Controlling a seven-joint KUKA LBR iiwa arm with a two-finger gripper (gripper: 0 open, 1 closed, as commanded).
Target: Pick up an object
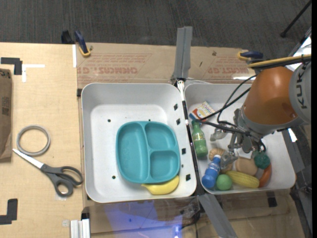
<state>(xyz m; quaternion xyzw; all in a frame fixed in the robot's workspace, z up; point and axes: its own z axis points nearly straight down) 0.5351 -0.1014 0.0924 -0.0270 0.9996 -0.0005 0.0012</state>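
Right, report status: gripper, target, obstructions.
Gripper low in right bin, over the toy pile; grip unconfirmed. Nearest: blue bottle, corn cob. Green bottle, green ball crowd close.

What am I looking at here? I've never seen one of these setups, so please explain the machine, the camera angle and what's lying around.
One fixed camera looks down at a slant on a bench. The grey and orange shape at the right is a robot arm; its two-finger gripper hangs low over the right bin, among toy food: a green bottle, a blue bottle, a green ball, corn and more. Whether it holds anything cannot be told from here. The left bin holds a teal divided plate with a banana at its near edge. Outside the bins lie scissors and a tape roll.
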